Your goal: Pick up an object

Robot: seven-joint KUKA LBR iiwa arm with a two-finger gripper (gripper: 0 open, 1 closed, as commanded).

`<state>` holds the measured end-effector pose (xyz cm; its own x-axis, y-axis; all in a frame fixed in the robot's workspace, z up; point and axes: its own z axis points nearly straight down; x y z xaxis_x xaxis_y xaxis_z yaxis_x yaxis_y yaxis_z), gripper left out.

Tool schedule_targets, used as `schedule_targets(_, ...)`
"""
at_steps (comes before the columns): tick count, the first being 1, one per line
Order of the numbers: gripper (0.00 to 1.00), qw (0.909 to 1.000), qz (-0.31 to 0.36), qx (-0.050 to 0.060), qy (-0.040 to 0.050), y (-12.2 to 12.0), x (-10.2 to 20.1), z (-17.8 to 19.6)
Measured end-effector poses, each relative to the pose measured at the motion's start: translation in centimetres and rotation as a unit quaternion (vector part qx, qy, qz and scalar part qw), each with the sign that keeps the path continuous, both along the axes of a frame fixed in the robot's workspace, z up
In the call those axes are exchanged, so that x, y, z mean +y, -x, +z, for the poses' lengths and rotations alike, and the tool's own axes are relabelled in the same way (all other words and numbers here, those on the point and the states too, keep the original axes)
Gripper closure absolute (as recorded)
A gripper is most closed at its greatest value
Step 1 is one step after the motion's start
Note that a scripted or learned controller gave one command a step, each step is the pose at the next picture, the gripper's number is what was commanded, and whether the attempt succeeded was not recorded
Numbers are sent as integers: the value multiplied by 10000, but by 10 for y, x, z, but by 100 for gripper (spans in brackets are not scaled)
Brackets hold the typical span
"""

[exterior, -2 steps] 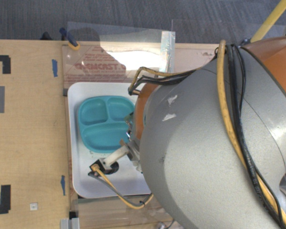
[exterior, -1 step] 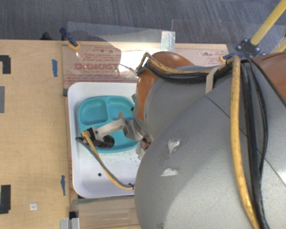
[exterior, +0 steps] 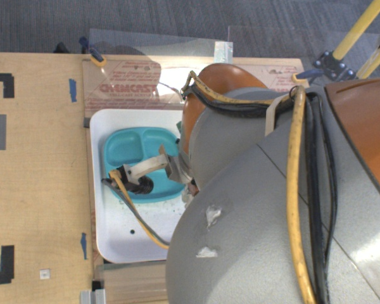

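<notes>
The grey arm (exterior: 240, 201) comes in from the right and takes up most of the lower right of the view. Its thick link rises toward the far side, where the orange band (exterior: 221, 84) sits bent over the far right corner of the white bin (exterior: 114, 239). From there the wrist turns down and to the left, into the bin.

The claw (exterior: 177, 173) is low over the right edge of the teal plate (exterior: 130, 147). The arm hides most of it, so I cannot tell whether it is released or clenched, or whether it touches the plate.

The teal plate is a divided dish with raised rims. It lies flat in the far half of the bin, near the left wall, and nothing lifts it. The near half of the bin floor is bare white except for one small dark speck (exterior: 132, 232).

The bin rests on a pale brown tabletop (exterior: 38, 170), with a strip of blue tape (exterior: 71, 88) near the bin's far left corner. A clear sheet (exterior: 130, 81) with reddish print stands just behind the bin.
</notes>
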<state>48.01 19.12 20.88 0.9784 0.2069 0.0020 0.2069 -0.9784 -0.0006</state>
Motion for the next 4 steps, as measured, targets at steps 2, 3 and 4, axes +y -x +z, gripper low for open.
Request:
schedule_targets(2,100,10000,-11,-5,4,-1,0,19)
schedule_targets(3,100,10000,-16,-7,8,-2,0,28)
schedule_targets(4,100,10000,-20,-8,10,-3,0,37)
